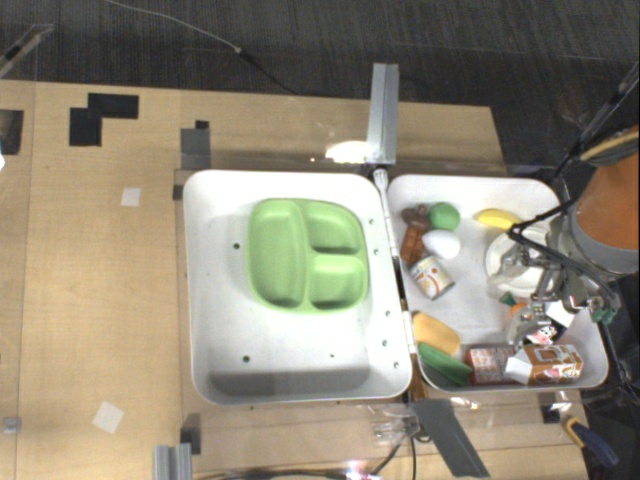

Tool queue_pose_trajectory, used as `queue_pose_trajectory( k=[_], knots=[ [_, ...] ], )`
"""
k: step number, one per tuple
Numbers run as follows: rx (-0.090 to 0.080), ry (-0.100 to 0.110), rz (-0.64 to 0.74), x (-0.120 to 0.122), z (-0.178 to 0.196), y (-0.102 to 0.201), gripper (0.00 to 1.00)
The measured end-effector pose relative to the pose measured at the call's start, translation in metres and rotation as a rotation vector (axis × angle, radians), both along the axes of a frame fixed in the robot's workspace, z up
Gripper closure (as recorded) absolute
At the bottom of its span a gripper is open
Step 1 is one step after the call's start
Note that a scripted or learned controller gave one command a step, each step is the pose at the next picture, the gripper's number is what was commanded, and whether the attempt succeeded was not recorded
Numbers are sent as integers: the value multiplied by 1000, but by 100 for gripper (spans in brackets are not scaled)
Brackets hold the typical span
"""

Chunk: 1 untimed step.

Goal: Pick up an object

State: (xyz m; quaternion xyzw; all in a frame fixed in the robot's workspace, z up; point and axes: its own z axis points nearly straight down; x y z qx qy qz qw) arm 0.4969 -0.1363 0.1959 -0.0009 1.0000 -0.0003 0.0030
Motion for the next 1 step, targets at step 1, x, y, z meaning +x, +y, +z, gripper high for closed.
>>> queue_pose_trajectory(
  k=[1],
  knots=[
    [-1, -6, -115, 16, -99, -39, 0]
  ],
)
